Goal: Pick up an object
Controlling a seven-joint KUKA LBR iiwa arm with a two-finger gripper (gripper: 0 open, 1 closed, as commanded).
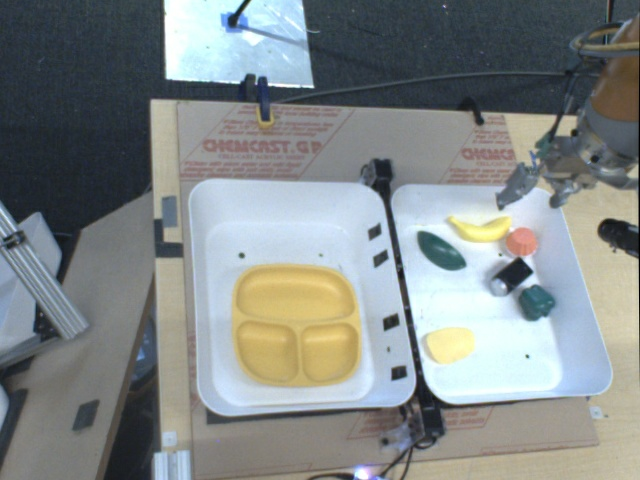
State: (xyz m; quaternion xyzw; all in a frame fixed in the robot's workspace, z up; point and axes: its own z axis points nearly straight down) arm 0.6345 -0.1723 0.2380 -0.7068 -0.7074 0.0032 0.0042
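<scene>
Gripper [535,188] splayed (above right bin [580,368])

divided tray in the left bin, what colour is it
Yellow. The divided tray shows clearly in the camera view, lying in the left bin.

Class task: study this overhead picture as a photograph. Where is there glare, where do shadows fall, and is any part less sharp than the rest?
In the camera view, the foil sheet at top glares brightly; the white bins' floors look washed out, with soft shadows along the left bin inner walls; the gripper and arm at upper right look slightly blurred, while the yellow tray and small objects stay fairly sharp.
</scene>
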